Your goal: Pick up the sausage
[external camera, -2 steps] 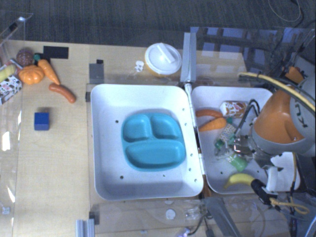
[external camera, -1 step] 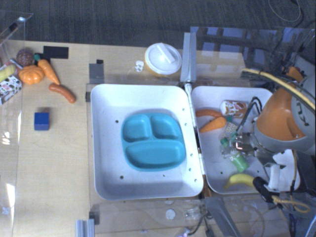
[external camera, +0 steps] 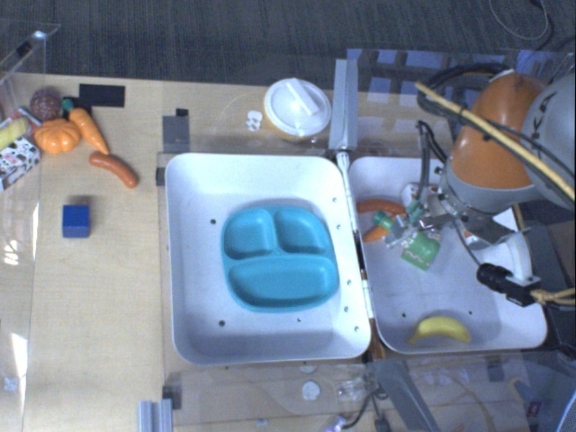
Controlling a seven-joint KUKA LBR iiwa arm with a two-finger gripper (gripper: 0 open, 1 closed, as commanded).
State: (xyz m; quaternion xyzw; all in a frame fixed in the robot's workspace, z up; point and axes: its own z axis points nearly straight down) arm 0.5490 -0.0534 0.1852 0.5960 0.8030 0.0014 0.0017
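A reddish-orange sausage (external camera: 381, 207) lies at the upper left of the right bin (external camera: 504, 331), close to the wall shared with the left bin. Just below it sits a shorter orange piece (external camera: 372, 235). My gripper (external camera: 417, 228) hangs low over the right bin, just right of the sausage, and I see nothing held in it. A green and white item (external camera: 419, 251) lies directly beneath the gripper. The arm's orange band (external camera: 490, 142) and its cables cover the bin's upper right part.
A yellow banana (external camera: 441, 329) rests near the right bin's front wall. The left bin (external camera: 193, 322) holds a blue divided tray (external camera: 280, 256). On the bench at left lie another sausage-like piece (external camera: 114, 170), a carrot (external camera: 87, 130), a small pumpkin (external camera: 56, 137) and a blue cube (external camera: 76, 220). A white lid (external camera: 298, 107) sits behind the bins.
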